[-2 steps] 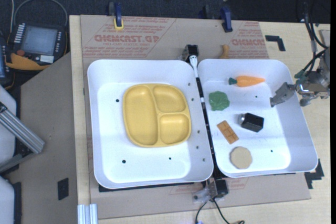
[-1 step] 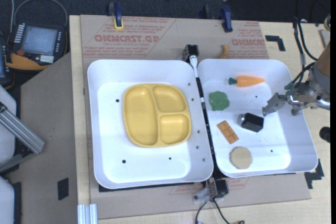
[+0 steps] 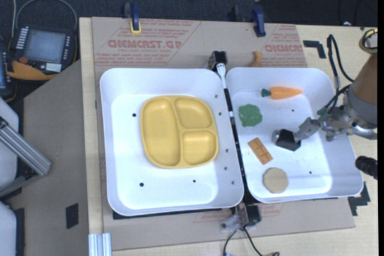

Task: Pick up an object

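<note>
Gripper: it is over the right bin, in the middle part toward the right wall, and the arm comes in from the right side. It is low over the bin floor. If it is open or closed, I cannot tell from this view. I see no object inside it.

Nearest objects: the brown flat rectangle lies to the left of the gripper and a little toward the front, near but apart. The round tan disc lies closer to the front edge of the bin, also apart from the gripper.

Further objects: the green lumpy piece lies near the left wall of the right bin. The orange carrot lies on its side at the back of the bin, well apart from the gripper.

Left bin: it holds a yellow divided plate with three compartments, and nothing lies in them. The gripper is well apart from this bin.

Done so far: in my judgement only the approach. The gripper is inside the bin that has the small objects, but every object lies flat on the floor and none is lifted.

Left to do: to choose one object, to come over it, to close on it and to raise it. The rectangle and the disc look the closest candidates, but both are thin and flat, so I think the grasp can slip.
</note>
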`<state>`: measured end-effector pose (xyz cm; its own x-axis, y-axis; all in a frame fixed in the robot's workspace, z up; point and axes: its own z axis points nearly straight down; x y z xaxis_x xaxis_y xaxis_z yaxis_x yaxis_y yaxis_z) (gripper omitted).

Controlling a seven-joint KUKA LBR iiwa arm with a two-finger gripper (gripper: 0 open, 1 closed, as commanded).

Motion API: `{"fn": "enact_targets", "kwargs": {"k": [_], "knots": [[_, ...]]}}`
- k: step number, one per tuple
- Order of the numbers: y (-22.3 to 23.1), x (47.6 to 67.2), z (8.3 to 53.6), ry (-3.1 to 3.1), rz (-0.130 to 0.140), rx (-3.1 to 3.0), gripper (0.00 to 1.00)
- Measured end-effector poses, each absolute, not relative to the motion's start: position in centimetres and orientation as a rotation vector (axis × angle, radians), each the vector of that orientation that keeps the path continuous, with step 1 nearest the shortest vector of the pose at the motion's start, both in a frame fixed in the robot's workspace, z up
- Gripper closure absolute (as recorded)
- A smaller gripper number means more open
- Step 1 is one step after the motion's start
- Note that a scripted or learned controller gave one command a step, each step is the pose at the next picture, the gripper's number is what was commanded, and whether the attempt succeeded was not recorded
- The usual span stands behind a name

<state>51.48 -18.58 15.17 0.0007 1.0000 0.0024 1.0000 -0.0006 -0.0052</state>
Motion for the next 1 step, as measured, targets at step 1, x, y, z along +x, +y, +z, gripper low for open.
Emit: {"fn": "enact_targets", "kwargs": {"k": [1], "knots": [[-18.96,50.69,9.15,-2.215,0.004,-2.218,0.00]]}}
